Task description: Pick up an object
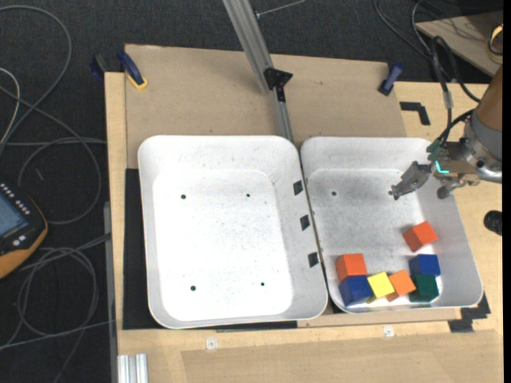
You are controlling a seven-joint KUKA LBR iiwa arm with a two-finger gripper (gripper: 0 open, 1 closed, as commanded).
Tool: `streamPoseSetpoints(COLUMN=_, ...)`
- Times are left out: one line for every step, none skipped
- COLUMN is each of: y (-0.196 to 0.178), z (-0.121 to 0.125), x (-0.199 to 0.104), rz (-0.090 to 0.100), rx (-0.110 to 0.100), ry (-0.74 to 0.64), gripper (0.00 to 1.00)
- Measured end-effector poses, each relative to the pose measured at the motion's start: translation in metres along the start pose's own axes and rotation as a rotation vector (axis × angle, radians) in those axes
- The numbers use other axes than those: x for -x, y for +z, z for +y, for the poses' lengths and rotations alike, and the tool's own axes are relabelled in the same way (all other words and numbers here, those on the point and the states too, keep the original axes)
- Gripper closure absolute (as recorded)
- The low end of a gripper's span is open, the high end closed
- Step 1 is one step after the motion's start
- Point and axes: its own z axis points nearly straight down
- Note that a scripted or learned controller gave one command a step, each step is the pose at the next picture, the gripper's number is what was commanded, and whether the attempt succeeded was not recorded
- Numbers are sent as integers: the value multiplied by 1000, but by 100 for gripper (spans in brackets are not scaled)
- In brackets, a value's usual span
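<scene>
Several coloured blocks lie in the right bin (359, 154), near its front edge. An orange block (421, 234) sits apart from the rest. Closer to the front are another orange block (350, 265), a blue block (356, 289), a yellow block (381, 284), a small orange block (402, 282), a second blue block (425, 264) and a green block (425, 286). My gripper (419, 191) hangs over the right bin's far right part, behind the lone orange block. It is open, with nothing between its fingers.
The left bin (148, 158) stands beside the right one, with black clips (304, 222) along the shared edge. A slanted metal pole (251, 38) rises behind the bins. Blue clamps (132, 69) hold the board's back corners. Cables and a handheld device (16, 226) lie on the floor at left.
</scene>
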Motion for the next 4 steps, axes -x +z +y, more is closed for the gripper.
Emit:
streamPoseSetpoints(y=62, z=-1, x=-7, rz=2, rx=-7, ry=0, gripper=0)
streamPoseSetpoints(y=120, z=3, x=-15, rz=2, rx=-6, ry=0, gripper=0)
streamPoseSetpoints(y=148, z=2, x=-16, rz=1, rx=-5, ry=0, gripper=0)
streamPoseSetpoints(y=135, z=4, x=-16, rz=1, rx=1, ry=1, gripper=100)
